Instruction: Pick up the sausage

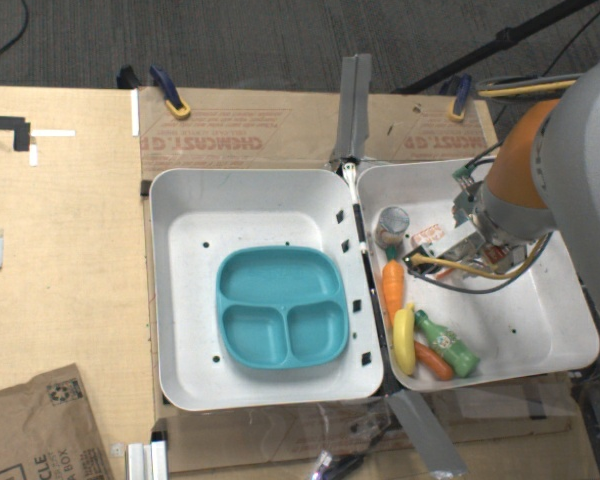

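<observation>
Camera view from above the bench: the short reddish-orange toy sausage (432, 360) is seen lying near the front wall of the right shallow white plastic bin (565, 343), wedged between a yellow plastic banana (405, 339) and a green toy bottle with a printed label (448, 343), touching both as far as can be judged. An orange plastic carrot (392, 281) lies just behind the banana, and a small grey tin can (392, 225) sits further back.

The grey arm's two-finger gripper (467, 253) is held over the middle of that bin, well apart from the sausage; whether it is released or clenched cannot be told, as it is hidden among cables and the wrist.

A miss is judged likely: with neighbours pressed on both sides, the banana or bottle could be seized instead, or the sausage pushed against the bin wall. Loose cables could also snag.

The left white bin (175, 268) holds a turquoise divided plastic plate (280, 308). Both bins rest on a pale wooden bench (60, 268) with cardboard sheets clamped behind; dark grey carpet is seen beyond.
</observation>
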Available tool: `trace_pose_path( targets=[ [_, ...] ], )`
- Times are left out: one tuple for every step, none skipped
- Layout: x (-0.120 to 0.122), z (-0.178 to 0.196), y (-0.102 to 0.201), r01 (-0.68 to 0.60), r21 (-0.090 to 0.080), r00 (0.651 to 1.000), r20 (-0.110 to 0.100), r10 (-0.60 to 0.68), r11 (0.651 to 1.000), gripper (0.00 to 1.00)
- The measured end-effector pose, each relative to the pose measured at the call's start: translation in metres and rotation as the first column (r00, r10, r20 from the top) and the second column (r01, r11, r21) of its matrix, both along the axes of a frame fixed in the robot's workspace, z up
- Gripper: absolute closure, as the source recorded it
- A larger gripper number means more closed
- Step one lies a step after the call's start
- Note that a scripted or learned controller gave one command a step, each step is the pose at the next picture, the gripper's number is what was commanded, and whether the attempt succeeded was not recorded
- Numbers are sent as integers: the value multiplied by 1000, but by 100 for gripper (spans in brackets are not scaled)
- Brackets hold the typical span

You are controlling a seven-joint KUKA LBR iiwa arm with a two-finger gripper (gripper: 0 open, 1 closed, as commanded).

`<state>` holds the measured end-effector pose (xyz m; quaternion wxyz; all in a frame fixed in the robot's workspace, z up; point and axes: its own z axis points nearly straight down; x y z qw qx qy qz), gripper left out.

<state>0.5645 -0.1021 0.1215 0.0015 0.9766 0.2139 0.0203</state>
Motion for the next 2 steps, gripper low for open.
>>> trace_pose_path(
  targets=[
    [31,102,34,102,-7,994,-43,-103,995,100],
    [31,102,34,103,-7,994,-45,-103,995,0]
  ],
)
